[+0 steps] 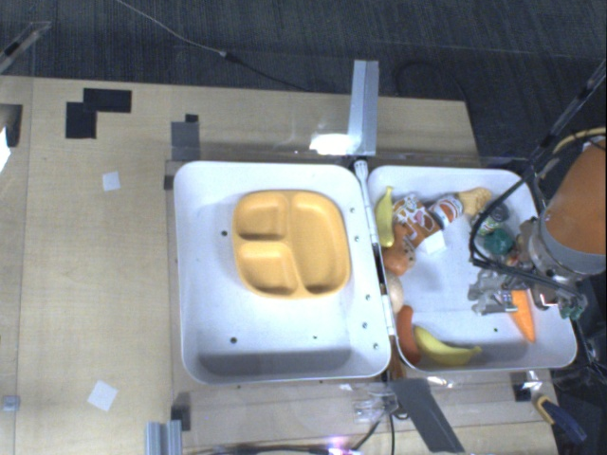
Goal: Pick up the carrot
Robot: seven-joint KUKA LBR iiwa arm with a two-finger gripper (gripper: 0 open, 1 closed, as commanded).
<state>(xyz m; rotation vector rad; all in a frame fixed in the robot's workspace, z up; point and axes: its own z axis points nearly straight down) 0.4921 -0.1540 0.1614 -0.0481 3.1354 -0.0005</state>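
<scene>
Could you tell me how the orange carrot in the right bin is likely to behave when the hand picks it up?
The tapered orange carrot looks rigid, so it probably won't flop. Its smooth, narrowing shape may let it slip. Lying near the right white bin's wall, it could roll if the hand nudges it.

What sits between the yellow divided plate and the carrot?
In the camera view, between the yellow plate and the carrot lie the bins' adjoining walls, bare white floor, and the gripper beside the carrot.
</scene>
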